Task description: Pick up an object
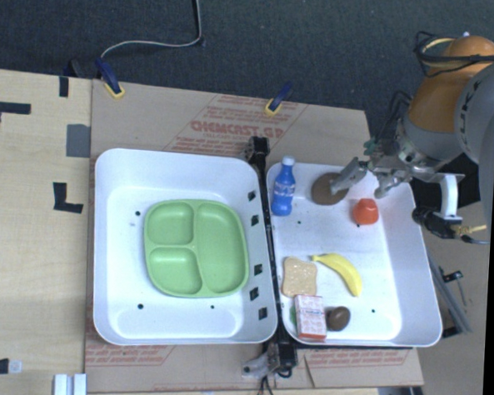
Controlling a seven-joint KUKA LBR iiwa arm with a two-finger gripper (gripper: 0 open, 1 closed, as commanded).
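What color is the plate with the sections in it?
The plate is light green, seen clearly in the camera view, lying in the left bin.

Looks like a robotics lab, not a kitchen. Left of the gripper point(365, 181): two white bins point(112, 226) on cardboard sheeting point(226, 124) clipped to a wooden bench point(28, 221) marked with black tape point(8, 113). Below the gripper: toy food such as a plastic banana point(342, 272). Far up-left: a loose cable point(178, 30) across dark carpet.
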